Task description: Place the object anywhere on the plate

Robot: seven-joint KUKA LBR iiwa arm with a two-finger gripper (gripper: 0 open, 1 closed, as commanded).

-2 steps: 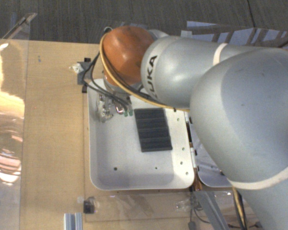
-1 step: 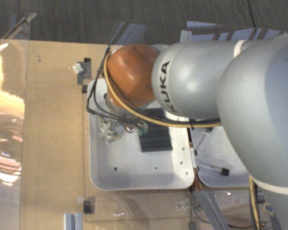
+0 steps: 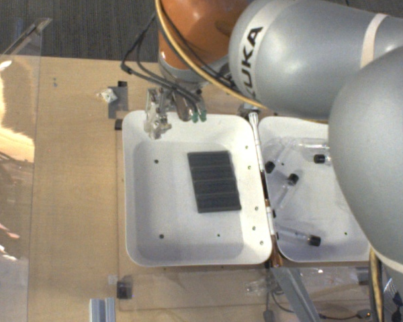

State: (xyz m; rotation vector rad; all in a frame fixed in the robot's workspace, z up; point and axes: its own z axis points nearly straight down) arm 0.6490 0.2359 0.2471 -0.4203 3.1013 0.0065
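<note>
A dark grey ribbed rectangular plate (image 3: pixel 214 181) lies flat in the middle of the left white bin (image 3: pixel 140 200). My gripper (image 3: pixel 156 122) hangs over that bin's far left corner, up and to the left of the plate and apart from it. I see nothing held in it. Several small clear stick-like objects with black ends lie in the right bin (image 3: pixel 336 247): one (image 3: pixel 301 236) near the front, another (image 3: pixel 291 178) near the middle, another (image 3: pixel 318 157) further back.
The large grey arm with its orange band (image 3: pixel 195 19) covers the upper right of the view and part of the right bin. A clear sheet (image 3: pixel 13 146) lies on the wooden bench to the left. Small black fixtures (image 3: pixel 119 103) stand by the left bin's far corner.
</note>
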